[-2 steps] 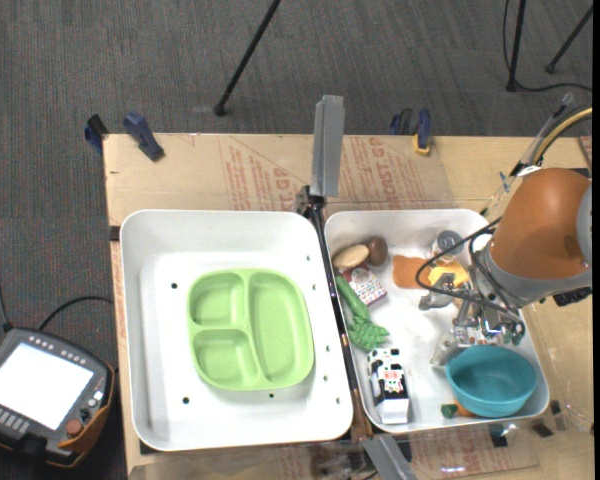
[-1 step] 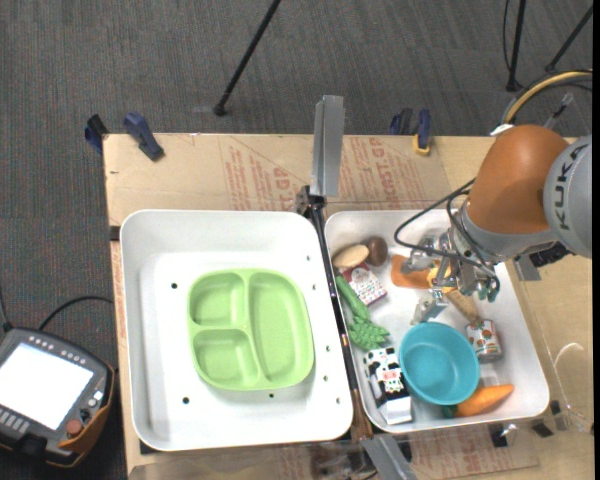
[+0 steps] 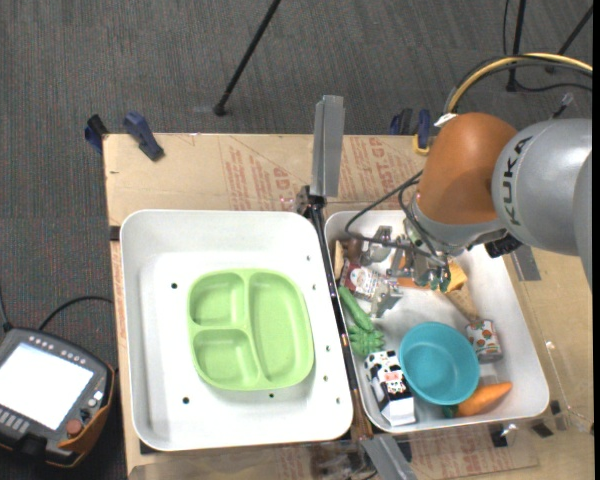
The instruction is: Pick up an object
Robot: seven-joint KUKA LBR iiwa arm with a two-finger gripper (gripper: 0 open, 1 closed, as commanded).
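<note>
My gripper [image 3: 378, 273] hangs low over the upper left part of the right bin [image 3: 515, 313], above a jumble of small items. Just below it lies a green pea pod [image 3: 357, 314]. A teal bowl [image 3: 438, 364] sits in the near half of the bin, with a black-and-white cow-patterned box [image 3: 390, 380] to its left and an orange carrot [image 3: 484, 398] to its right. A small printed box [image 3: 484, 340] lies by the bowl's right rim. A yellow piece [image 3: 456, 277] peeks out beside the wrist. The wrist hides what lies directly beneath the gripper.
The left bin [image 3: 145, 268] holds a light green divided plate [image 3: 250, 329]. A grey post [image 3: 327, 153] stands at the back between the bins. A tablet-like pendant [image 3: 38, 390] lies on the floor at the lower left.
</note>
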